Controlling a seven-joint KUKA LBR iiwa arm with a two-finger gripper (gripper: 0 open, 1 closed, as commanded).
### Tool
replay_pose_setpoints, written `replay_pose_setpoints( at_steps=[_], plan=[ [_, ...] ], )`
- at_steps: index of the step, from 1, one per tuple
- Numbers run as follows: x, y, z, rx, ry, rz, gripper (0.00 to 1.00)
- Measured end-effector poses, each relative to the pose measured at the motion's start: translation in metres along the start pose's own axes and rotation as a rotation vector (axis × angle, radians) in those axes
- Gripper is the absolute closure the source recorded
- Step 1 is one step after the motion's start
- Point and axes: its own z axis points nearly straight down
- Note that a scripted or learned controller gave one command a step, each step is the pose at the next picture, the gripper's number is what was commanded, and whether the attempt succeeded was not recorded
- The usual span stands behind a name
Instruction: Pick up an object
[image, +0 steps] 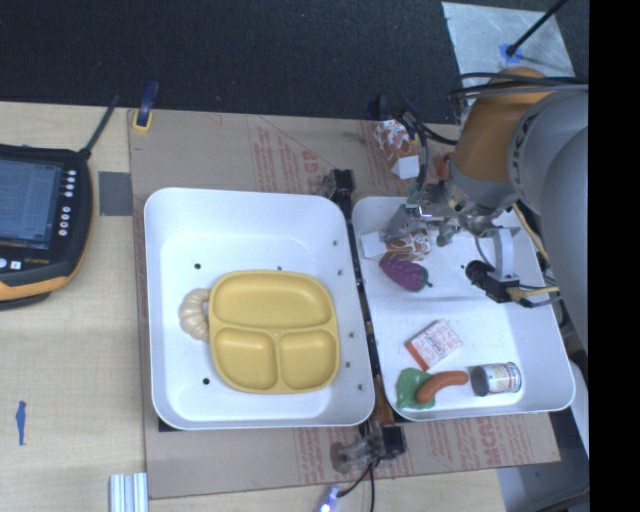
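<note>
My gripper (422, 222) hangs low over the far left corner of the right bin (505, 325). Right under it lies a small patterned snack packet (401, 243), partly hidden by the gripper. A purple toy fruit (403, 271) sits just in front of that packet. Further forward lie a red-and-white sachet (433, 344), a green piece (408, 384) with an orange sausage (442, 384) against it, and a small can (497, 379) on its side.
The left bin (250, 225) holds a yellow divided plate (272, 330) with a beige shell-like toy (193, 313) at its left. A tablet controller (35, 220) lies at the far left of the bench. Cables and a black fitting (490, 280) trail beside the wrist.
</note>
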Motion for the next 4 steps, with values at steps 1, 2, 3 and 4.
replay_pose_setpoints(
  at_steps=[1,2,3,4],
  plan=[
    [0.005,0.003,0.005,-0.001,-0.002,-0.001,0.00],
    [0.006,-0.005,0.005,-0.019,-0.005,0.003,0.00],
    [0.001,-0.004,-0.009,-0.023,-0.013,0.003,1.00],
    [0.005,-0.003,-0.009,-0.023,-0.008,0.001,0.00]
  ],
)
